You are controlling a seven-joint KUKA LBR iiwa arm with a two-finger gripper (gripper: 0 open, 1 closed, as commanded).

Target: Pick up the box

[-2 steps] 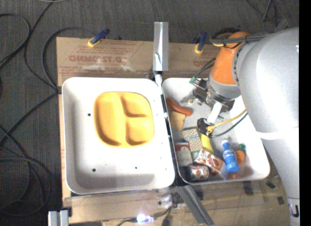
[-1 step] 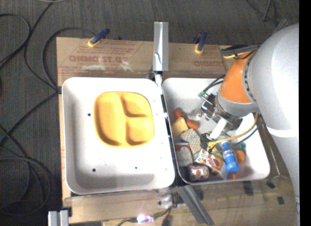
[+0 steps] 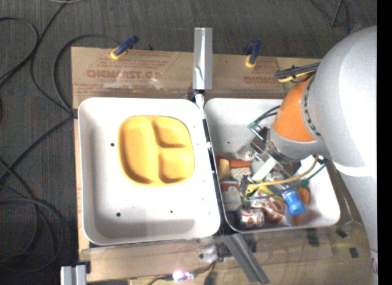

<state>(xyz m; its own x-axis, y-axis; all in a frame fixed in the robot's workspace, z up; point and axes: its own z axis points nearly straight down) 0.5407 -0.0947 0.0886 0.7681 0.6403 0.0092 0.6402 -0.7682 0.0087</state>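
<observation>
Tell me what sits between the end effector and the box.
I cannot single out a box. The end effector hangs over a packed heap in the right white bin: a blue capped bottle, a can, crowded packets.

Both bins are plain white, the left bin (image 3: 92, 173) and the right bin (image 3: 229, 118) alike. The sectioned tray (image 3: 157, 149) lying in the left one is a solid yellow-orange. The arm (image 3: 352, 100) is pale grey with a bright orange band (image 3: 294, 115). Among the clutter in the right bin are a red-and-white can (image 3: 251, 217) and a blue bottle (image 3: 295, 203). The table (image 3: 141, 75) has a brown cardboard top with faded red lettering, with blue-and-yellow clamps (image 3: 124, 46) on its edge.
</observation>
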